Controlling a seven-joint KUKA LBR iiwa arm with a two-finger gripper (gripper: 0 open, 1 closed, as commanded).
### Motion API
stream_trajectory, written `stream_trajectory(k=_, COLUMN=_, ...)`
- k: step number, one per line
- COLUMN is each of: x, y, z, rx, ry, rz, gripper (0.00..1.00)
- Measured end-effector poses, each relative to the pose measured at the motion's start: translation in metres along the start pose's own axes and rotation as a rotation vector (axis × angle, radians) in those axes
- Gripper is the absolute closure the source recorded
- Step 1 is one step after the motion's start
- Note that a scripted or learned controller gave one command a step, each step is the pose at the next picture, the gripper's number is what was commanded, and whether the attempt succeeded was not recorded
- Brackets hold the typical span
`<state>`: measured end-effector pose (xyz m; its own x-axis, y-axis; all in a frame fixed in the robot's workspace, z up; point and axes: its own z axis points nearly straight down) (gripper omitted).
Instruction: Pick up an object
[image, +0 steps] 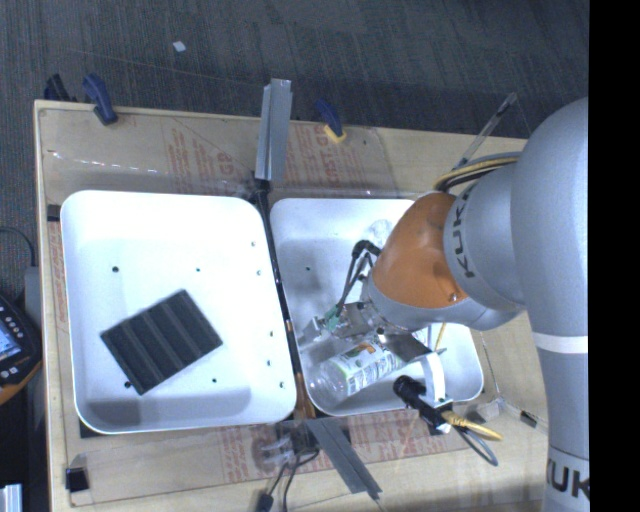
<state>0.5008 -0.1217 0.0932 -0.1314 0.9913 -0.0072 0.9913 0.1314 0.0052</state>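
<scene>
**Arm parked low over the right bin, bottle lying just under it**

So here's the view from above. The arm (545, 220) comes in from the right and bends down over the right bin (300, 250), with its orange band (420, 265) covering most of the middle of that bin. The gripper (345, 322) pokes out on the left side of the orange part, low in the bin and close to the wall it shares with the other bin. Honestly I can't tell if it's open or clamped on anything, the wrist hides too much from this angle.

The clear plastic bottle (355, 368) is on its side near the front of the right bin, just below the gripper as the camera sees it, with a label round its middle. Whether the two are touching, I can't say. There's also something pale and see-through (375, 235) near the back of that bin, half hidden by the arm, no idea what it is.

The left bin (150, 240) has a flat dark ribbed panel (162, 340) lying at an angle, towards the front left, well away from the arm.

Both bins sit on a wooden bench (150, 150), with blue clamps (100, 100) along its back edge.
</scene>
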Motion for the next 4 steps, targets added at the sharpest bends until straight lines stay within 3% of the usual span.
stream_trajectory(k=1, x=-0.017, y=0.034, z=-0.013, rx=0.006, ry=0.008, rz=-0.015, gripper=0.00)
stream_trajectory(k=2, x=-0.085, y=-0.003, z=-0.018, rx=0.006, ry=0.008, rz=-0.018, gripper=0.00)
stream_trajectory(k=3, x=-0.093, y=0.028, z=-0.027, rx=0.004, ry=0.008, rz=-0.083, gripper=0.00)
stream_trajectory(k=4, x=-0.084, y=-0.034, z=0.001, rx=0.002, ry=0.007, rz=-0.136, gripper=0.00)
